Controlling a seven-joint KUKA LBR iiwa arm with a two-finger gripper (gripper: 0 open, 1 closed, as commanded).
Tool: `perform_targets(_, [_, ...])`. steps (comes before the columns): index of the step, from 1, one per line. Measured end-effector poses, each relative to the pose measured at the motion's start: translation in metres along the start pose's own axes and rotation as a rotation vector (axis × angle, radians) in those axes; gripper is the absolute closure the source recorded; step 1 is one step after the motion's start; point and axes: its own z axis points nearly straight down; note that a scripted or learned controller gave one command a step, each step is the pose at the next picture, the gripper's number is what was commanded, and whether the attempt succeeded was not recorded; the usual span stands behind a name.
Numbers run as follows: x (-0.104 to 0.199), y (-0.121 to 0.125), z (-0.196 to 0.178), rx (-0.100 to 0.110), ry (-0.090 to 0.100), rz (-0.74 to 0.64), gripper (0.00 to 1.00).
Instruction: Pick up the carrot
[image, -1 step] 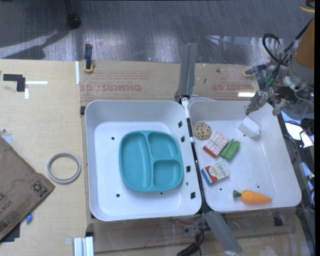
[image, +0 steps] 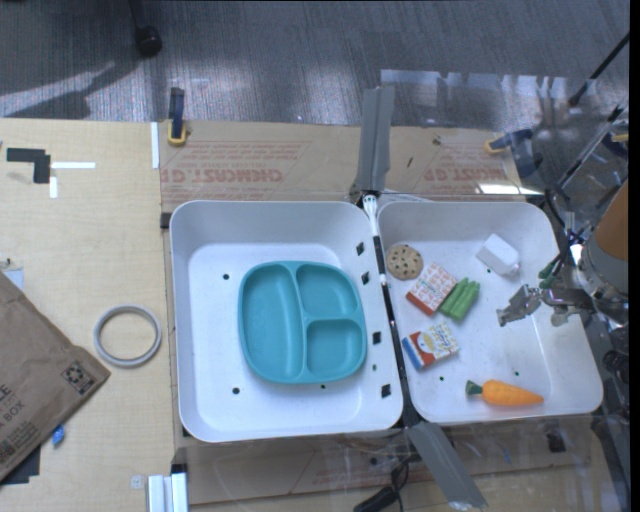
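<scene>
Here we are above the bench, two white bins side by side. The left bin (image: 200, 330) carries a teal divided plate (image: 302, 322), sitting square in its middle. The right bin (image: 560, 395) is where the action is.

The carrot (image: 508, 394) lies on its side down at about five o'clock in the right bin, orange body pointing toward three o'clock, green tuft toward nine, close to the near wall and touching nothing else.

The gripper (image: 520, 305) reaches in from three o'clock, hanging over the right half of that bin, with the carrot toward its six o'clock and clearly apart from it. Nothing sits between its fingers; whether they are spread or closed I cannot tell from this angle.

Round the rest of the bin: a cookie (image: 404, 261) at eleven o'clock near the dividing wall, a small red-and-white box (image: 431, 288) just toward its four o'clock, and a green vegetable piece (image: 461, 298) resting just beside that box on its three o'clock side. A second little carton (image: 431, 346) lies at about seven o'clock. A white block (image: 498, 254) sits up at one o'clock.

Out on the bench, at nine o'clock from the left bin, a roll of tape (image: 127, 334) lies flat, with a brown cardboard box (image: 35, 375) beyond it.
</scene>
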Motion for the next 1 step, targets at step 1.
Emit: perform_targets(1, [0.0467,-0.0354,0.0032,0.0,0.0,0.135,0.0])
